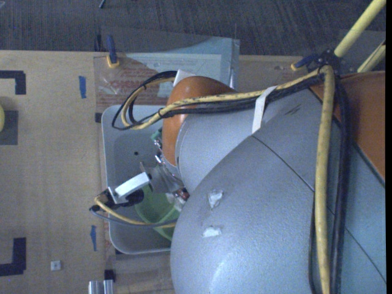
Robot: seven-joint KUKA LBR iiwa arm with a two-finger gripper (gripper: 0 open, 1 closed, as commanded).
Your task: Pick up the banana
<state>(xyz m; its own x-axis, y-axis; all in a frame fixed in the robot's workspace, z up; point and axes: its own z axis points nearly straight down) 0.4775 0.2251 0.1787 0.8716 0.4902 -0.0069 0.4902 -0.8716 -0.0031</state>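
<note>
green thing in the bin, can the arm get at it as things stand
Probably yes. The arm hangs over the white bin with its wrist right beside the green thing, and nothing lies over the part in sight. The arm covers the rest, so this is a guess.

My arm's grey shell point(263, 188) at lower right looks smooth, faintly glossy, chipped in two spots; the bin point(122, 146) is smooth plastic, the bench point(49, 164) at left matt wood.
</note>
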